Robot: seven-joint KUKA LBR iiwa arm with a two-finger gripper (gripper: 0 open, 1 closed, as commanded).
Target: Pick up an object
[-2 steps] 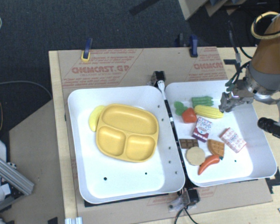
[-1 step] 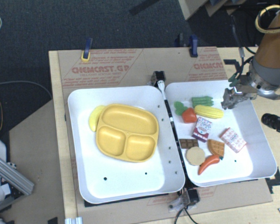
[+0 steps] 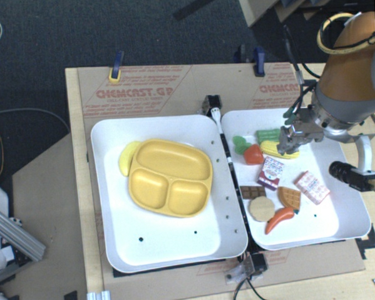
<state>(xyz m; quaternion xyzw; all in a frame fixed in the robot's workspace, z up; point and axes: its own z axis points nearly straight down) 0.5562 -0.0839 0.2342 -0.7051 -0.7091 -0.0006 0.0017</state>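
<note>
A robotics lab: clamped cardboard bench (image 3: 171, 84), white bins (image 3: 116, 231), loose cables (image 3: 258, 293).

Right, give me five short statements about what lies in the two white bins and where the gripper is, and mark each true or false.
1. The yellow divided plastic tray lies in the left white bin. True.
2. The small toy foods lie in the left bin with the tray. False: they lie in the right white bin.
3. The gripper is over the upper part of the right bin. True.
4. The orange-red toy chilli pepper lies at the far edge of the right bin. False: it lies near the front edge, below the round beige cookie.
5. The red toy tomato lies beside the green toy vegetable. True.
</note>
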